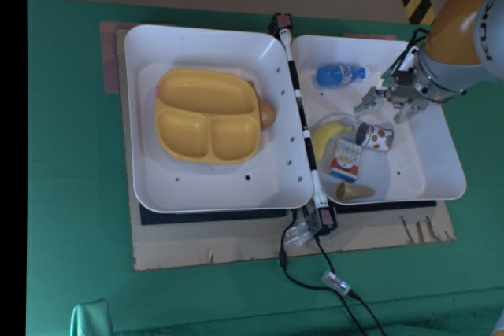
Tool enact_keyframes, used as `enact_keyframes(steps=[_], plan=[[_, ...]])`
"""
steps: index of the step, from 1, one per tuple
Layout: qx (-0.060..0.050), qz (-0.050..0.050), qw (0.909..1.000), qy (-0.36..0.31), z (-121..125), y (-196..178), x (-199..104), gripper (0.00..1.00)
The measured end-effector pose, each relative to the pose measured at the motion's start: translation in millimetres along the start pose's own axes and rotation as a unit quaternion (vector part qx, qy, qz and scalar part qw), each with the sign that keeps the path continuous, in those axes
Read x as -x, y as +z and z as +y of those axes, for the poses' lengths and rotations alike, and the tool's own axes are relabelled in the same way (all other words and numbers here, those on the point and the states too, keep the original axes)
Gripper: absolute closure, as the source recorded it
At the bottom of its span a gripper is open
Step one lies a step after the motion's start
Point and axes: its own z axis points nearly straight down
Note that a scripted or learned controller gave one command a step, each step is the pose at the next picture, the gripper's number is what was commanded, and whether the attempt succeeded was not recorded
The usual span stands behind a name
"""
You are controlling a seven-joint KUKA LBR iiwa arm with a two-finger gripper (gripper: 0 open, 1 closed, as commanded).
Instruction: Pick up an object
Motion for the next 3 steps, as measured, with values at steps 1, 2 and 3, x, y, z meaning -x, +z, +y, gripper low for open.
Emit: enact_keyframes(steps=[1,2,3], plan=[[-0.003,0.002,1.0000,-0.004,-22.4,17.2,-2.7,0.00],[0.000,0.001,1.0000,-0.003,-82.5,15.2,-11.1,0.00],[-0.002,0.002,1.0000,-0.004,-27.7,16.6,-38.3,0.00]])
